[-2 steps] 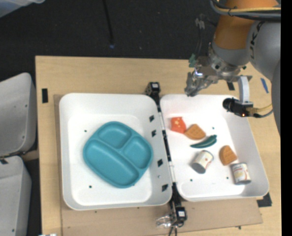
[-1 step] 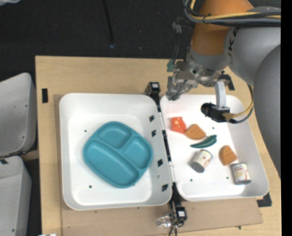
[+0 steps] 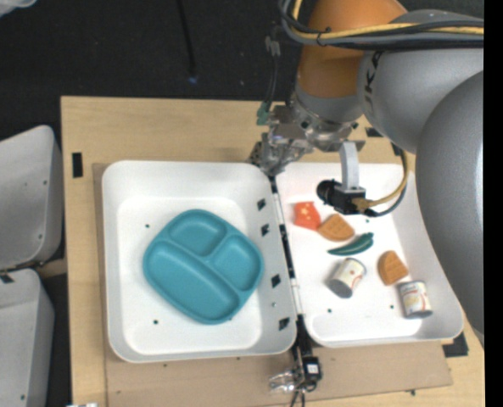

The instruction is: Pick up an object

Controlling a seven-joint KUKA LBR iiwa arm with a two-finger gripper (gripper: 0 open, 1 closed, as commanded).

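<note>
The gripper (image 3: pixel 272 155) hangs over the far end of the divider between the bins, and whether it is open I cannot tell; the orange-red block (image 3: pixel 307 214) lies nearest, just right and nearer, in the right bin (image 3: pixel 378 333), beside a bread piece (image 3: pixel 337 227)

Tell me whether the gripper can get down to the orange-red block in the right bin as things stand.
Probably yes. The orange-red block lies uncovered near the right bin's back-left corner, and the gripper hangs close above that corner; the bread-like piece touching it may crowd the grasp.
</note>
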